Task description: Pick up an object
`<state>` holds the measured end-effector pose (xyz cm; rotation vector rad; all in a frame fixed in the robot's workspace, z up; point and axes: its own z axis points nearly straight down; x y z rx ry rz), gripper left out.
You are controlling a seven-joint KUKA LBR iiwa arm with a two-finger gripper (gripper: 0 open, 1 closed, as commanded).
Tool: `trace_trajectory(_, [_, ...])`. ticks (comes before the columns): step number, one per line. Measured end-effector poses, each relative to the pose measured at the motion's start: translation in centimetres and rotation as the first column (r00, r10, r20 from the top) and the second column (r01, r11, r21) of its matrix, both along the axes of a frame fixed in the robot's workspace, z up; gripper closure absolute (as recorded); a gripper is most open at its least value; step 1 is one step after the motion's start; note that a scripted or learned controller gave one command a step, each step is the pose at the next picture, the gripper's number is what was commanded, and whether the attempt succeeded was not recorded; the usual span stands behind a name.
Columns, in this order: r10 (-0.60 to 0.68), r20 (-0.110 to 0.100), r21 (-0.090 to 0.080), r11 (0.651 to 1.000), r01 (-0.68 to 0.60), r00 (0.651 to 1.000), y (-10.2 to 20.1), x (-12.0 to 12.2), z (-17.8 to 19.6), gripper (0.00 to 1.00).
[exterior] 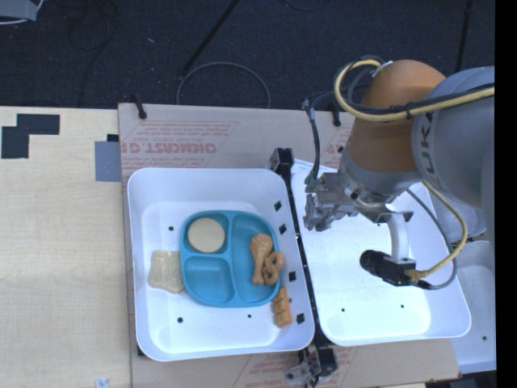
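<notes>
Camera view puts the gripper (319, 215) low over the right bin (380, 314), close to the ridge where it meets the left bin (153, 192). Whether it is spread or pressed together I cannot tell, and nothing shows in its grasp, so I would say the pick is not yet made. Every candidate lies left: a blue tray (214, 277) holding a round cookie (205, 234) and a pretzel (265, 259), bread (166, 271) beside it, and a small pastry (281, 307) (wedged against the wall, awkward). The bread has open floor around it.
</notes>
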<state>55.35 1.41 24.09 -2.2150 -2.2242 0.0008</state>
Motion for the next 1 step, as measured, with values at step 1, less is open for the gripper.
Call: trace_trajectory(1, [0.000,0.000,0.000,1.000,0.000,1.000,5.16,1.43,0.38,1.00])
